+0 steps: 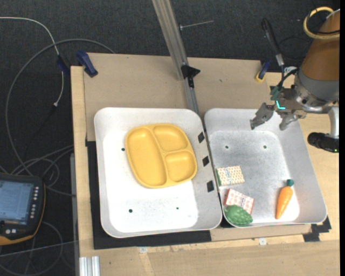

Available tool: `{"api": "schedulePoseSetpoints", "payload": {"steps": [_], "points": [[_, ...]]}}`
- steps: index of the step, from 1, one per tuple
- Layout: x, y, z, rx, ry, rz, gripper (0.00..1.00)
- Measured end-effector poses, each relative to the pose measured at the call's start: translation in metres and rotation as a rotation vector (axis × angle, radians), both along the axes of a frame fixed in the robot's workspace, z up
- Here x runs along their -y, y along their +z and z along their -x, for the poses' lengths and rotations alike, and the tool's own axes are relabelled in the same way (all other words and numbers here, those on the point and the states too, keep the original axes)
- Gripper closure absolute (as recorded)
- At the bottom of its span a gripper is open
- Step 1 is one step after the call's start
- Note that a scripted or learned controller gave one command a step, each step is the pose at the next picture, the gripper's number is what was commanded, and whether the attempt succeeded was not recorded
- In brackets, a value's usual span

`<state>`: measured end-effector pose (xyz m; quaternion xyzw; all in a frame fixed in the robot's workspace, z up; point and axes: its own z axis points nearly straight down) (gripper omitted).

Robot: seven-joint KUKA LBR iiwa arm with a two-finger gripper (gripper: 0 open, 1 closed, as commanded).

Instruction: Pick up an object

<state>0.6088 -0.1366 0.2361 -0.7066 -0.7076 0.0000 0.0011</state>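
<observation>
1. The robot's grey arm with a broad orange band [322,51] shows a rounded, barrel-like segment; the orange part has a smooth matte finish.
2. A thin yellow ring [317,15] edges the top of the orange segment.
3. Below the orange, a light grey collar [315,89] narrows toward the wrist.
4. The grey metal two-finger gripper [274,118] has dull, angular fingers [260,117] on a dark, compact base.
5. A small teal light [278,105] glows on the gripper's body.
6. Thin dark cables [284,81] loop beside the wrist.
</observation>
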Motion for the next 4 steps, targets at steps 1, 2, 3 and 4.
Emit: {"api": "schedulePoseSetpoints", "payload": {"steps": [1, 2, 3, 4], "points": [[0.002, -0.043, 0.001, -0.004, -0.001, 0.000, 0.00], [-0.008, -0.100, 0.003, -0.007, -0.001, -0.001, 0.00], [-0.009, -0.147, 0.004, -0.006, -0.001, 0.000, 0.00], [-0.009, -0.132, 0.002, 0.002, -0.001, 0.000, 1.00]]}}
